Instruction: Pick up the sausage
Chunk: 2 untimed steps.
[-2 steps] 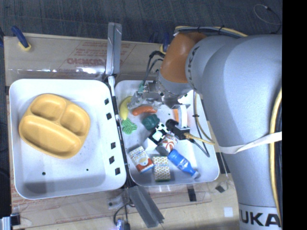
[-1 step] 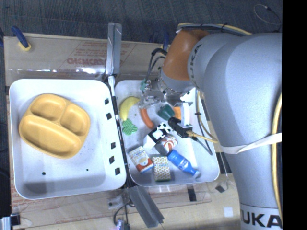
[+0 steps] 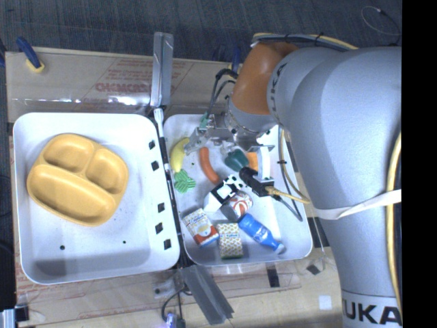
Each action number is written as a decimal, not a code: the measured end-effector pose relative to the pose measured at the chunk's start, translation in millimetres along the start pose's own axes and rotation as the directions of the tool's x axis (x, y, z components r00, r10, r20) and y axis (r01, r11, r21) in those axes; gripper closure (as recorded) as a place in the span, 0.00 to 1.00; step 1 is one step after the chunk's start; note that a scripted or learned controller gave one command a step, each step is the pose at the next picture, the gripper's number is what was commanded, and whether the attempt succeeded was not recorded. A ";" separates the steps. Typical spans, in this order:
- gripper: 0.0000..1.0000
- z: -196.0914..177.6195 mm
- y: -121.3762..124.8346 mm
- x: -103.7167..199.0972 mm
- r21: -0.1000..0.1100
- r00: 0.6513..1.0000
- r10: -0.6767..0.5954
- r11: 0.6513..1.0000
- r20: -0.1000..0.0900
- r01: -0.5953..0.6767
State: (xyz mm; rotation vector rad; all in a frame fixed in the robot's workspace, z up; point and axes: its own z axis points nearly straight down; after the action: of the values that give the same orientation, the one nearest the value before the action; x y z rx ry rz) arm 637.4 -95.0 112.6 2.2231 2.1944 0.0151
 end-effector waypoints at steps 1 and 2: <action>0.00 20.6 -31.2 -6.8 0.023 1.000 -0.024 0.999 -0.006 0.024; 1.00 10.3 -30.6 -7.1 0.023 1.000 -0.028 0.999 -0.006 0.028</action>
State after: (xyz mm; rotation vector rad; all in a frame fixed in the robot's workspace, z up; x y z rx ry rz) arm 606.9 -101.8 101.7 2.2063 2.2397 -0.0048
